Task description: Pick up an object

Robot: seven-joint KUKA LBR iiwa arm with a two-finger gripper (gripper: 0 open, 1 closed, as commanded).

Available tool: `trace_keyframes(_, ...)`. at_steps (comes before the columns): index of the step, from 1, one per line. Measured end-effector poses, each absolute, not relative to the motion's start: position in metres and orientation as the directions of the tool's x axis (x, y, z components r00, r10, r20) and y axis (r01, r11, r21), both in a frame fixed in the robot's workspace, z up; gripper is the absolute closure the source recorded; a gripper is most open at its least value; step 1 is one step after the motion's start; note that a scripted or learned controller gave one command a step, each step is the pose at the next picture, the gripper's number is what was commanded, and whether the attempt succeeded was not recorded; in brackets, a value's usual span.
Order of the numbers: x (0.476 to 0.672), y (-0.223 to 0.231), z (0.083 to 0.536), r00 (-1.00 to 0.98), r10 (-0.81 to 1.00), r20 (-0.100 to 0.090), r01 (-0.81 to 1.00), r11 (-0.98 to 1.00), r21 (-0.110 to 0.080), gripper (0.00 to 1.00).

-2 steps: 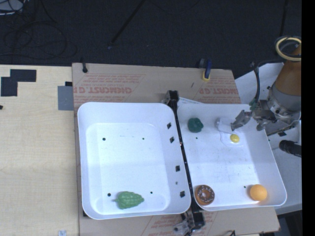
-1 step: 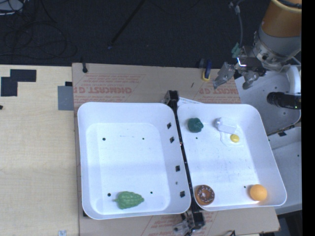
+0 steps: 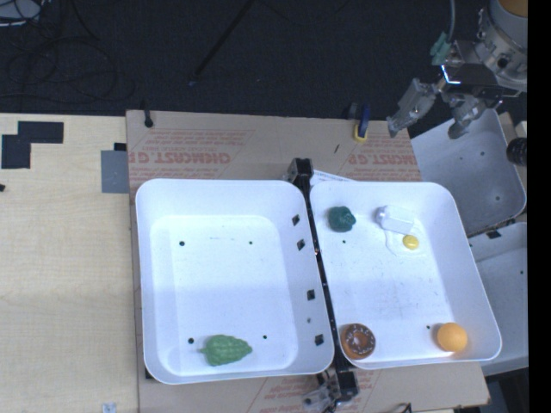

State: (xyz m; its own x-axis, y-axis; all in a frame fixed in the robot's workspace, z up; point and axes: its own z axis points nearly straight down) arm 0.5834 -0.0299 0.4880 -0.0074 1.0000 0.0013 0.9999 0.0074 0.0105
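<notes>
Gripper (image 3: 437,119) is seen w/ its two fingers spread apart, nothing pinched between them, held high beyond the far right corner of the right bin (image 3: 469,256)

Task's thing is not fixed, so the nearest candidate is taken: the white piece (image 3: 395,221) in the right bin's far part, w/ the small yellow piece (image 3: 411,242) just beside it on the near side. White piece is judged to lie w/ its long axis running roughly across the bin, slightly slanted; exact shape can't be told at this res. From the gripper it lies toward the camera and a bit left, i.e. inward over the bin's far rim and down. That offset is what the coming move is judged to turn on

Going outward from the white piece: dark green lump (image 3: 342,218) is found further left, near the divider btw the bins. Orange ball (image 3: 451,337) sits in the right bin's near right corner, well apart. Brown round item (image 3: 357,340) rests near the right bin's near left corner. Light green lump (image 3: 226,349) is found in the left bin (image 3: 155,231), near its front edge, farthest from the gripper

Only one arm is present, so no choice of side is needed. A descent is not yet begun, as judged from the gripper's height
</notes>
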Motion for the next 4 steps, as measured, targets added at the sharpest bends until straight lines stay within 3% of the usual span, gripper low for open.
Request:
trace_keyframes(1, 0.568, 0.023, 0.542, -0.006, 1.0, 0.001, 1.0, 0.006, 0.004, 0.0)
trace_keyframes(2, 0.543, -0.045, 0.424, 0.007, 1.0, -0.002, 1.0, -0.007, -0.016, 0.0)
trace_keyframes(3, 0.567, -0.057, 0.188, 0.002, 1.0, 0.001, 1.0, -0.002, -0.015, 0.0)
trace_keyframes(4, 0.607, -0.128, 0.257, 0.005, 1.0, -0.005, 1.0, -0.005, 0.006, 0.0)
